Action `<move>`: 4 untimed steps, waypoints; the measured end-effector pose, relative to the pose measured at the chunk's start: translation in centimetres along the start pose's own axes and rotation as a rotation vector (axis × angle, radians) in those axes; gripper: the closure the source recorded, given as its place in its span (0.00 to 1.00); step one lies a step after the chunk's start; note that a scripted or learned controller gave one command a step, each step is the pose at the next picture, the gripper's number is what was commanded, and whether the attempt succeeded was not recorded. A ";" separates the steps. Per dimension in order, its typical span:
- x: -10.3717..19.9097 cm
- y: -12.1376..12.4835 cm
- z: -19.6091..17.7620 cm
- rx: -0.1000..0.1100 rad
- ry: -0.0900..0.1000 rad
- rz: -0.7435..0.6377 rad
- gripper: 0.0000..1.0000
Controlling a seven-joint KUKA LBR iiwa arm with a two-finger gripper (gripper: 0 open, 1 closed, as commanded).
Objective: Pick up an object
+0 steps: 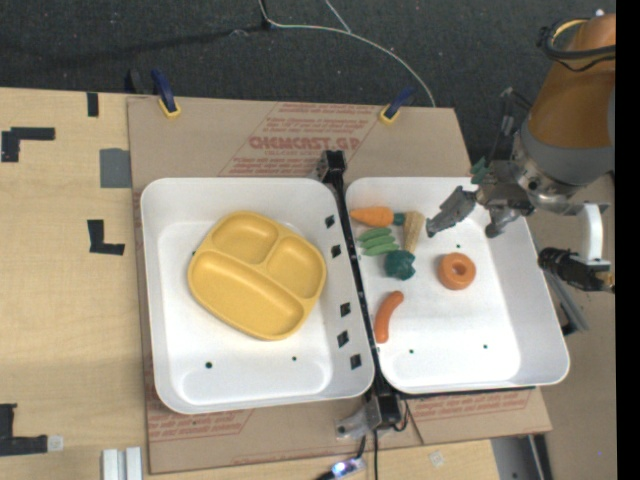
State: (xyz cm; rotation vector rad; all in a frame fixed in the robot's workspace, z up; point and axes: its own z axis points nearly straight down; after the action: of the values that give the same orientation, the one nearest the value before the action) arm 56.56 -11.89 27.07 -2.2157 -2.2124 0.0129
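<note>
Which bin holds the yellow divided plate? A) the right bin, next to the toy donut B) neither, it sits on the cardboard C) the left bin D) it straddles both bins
C: the yellow plate lies flat inside the left bin, while the donut, carrot and sausage lie in the right bin.
</note>
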 end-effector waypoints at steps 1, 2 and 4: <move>0.0 0.2 -0.6 -0.012 -0.002 -0.003 0.00; -0.4 -0.4 4.0 -0.007 -0.002 -0.002 0.00; -0.9 -0.6 15.6 -0.006 -0.002 -0.001 0.00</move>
State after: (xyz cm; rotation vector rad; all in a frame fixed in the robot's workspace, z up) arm 55.77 -12.81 11.48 -2.2177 -2.2177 0.0086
